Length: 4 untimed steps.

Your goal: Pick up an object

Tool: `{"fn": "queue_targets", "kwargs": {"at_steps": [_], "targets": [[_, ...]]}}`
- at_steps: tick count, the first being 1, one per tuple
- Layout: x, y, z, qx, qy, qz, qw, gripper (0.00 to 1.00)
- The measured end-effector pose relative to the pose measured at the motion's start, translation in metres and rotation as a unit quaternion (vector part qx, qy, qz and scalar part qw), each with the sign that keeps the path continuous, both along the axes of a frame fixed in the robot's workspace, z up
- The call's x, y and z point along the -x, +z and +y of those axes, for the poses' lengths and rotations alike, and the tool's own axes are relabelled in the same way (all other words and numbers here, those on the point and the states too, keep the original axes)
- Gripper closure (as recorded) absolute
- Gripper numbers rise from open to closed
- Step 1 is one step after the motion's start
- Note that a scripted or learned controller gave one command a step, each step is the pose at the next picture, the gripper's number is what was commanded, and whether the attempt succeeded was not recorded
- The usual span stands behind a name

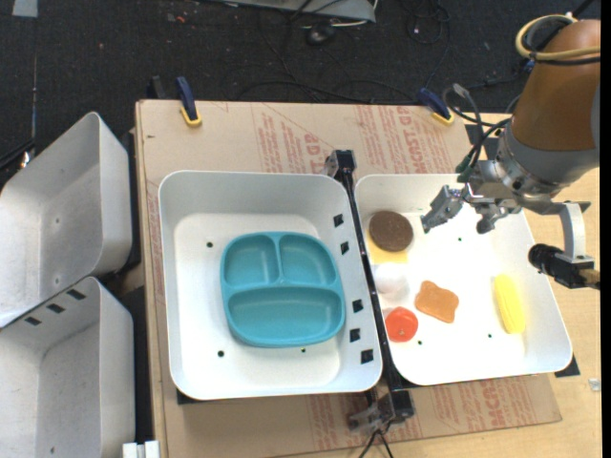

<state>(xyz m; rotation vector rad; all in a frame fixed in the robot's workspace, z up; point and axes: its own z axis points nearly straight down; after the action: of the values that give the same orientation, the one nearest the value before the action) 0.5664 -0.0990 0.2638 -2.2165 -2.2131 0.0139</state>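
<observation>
Tomato slice (401, 325) nearest, right bin (544, 351); toast (436, 301), corn (509, 303), cookie (389, 229) spread apart for picking. Gripper (469, 209) hovers above bin's far side, fingers open, empty.

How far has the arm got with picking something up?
Nothing looks picked up yet. The gripper hangs open over the right bin with nothing between its fingers. The brown disc, toast piece, yellow corn and red piece all lie in that bin, waiting.
</observation>
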Motion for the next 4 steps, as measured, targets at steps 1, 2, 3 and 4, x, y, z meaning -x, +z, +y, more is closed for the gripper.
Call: {"fn": "queue_targets", "kwargs": {"at_steps": [1,2,3,4], "targets": [[-0.002,0.007,0.0,0.0005,0.001,-0.006,1.0,0.0],[-0.011,-0.045,0.003,0.0001,0.001,-0.004,1.0,0.0],[-0.013,-0.11,0.003,-0.0001,0.0,-0.003,1.0,0.0],[-0.01,-0.154,0.008,-0.0001,0.0,-0.004,1.0,0.0]]}}
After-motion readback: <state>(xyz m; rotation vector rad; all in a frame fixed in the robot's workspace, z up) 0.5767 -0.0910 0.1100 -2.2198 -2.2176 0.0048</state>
